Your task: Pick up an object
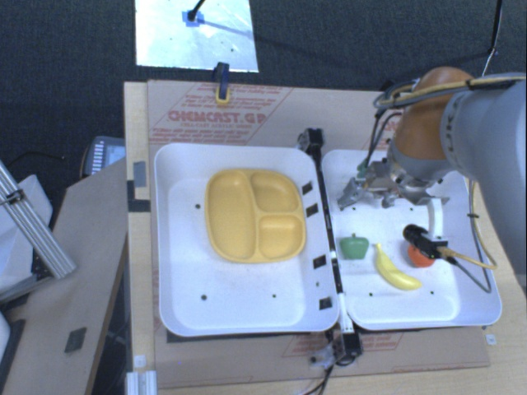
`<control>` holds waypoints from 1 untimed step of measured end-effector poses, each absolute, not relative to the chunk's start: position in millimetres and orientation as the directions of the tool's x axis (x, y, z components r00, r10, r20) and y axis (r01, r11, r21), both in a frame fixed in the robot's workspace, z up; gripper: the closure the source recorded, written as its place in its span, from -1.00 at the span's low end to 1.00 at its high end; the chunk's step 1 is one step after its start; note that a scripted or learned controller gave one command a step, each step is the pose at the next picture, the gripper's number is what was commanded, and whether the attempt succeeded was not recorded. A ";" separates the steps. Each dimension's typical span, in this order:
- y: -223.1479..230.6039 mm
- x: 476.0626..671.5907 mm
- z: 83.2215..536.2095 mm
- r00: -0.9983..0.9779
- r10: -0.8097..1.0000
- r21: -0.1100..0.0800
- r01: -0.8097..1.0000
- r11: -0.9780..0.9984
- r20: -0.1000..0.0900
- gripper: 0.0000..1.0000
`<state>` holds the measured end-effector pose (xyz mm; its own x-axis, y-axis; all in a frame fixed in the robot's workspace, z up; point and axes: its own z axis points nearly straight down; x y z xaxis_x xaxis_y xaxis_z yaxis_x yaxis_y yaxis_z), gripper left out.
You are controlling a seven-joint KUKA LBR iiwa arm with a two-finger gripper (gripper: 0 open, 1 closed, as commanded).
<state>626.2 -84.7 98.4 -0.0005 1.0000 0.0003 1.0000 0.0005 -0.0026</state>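
In the right bin's (pixel 473 301) far-left corner, the jaws hang low over bare floor; spread or pressed together, cannot tell. Pepper (pixel 354 247), banana (pixel 396 271) and a red fruit (pixel 421 260) lie nearer, apart from them.

Risk: closing here likely catches nothing, since the things sit off-line; a descent could hit the bin wall.

Arm (pixel 487 130) reaches from right, wrist bent down.

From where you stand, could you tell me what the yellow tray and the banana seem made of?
The yellow tray looks like moulded plastic, fairly matt: one even colour, rounded compartment walls. The banana is probably a plastic or rubber toy: uniform bright yellow, smooth; I cannot tell which.
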 end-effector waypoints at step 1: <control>-85.3 628.2 112.6 0.000 1.000 0.004 1.000 0.000 -0.001 1.00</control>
<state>628.2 -85.3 112.6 0.0003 1.0000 -0.0008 1.0000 -0.0003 0.0036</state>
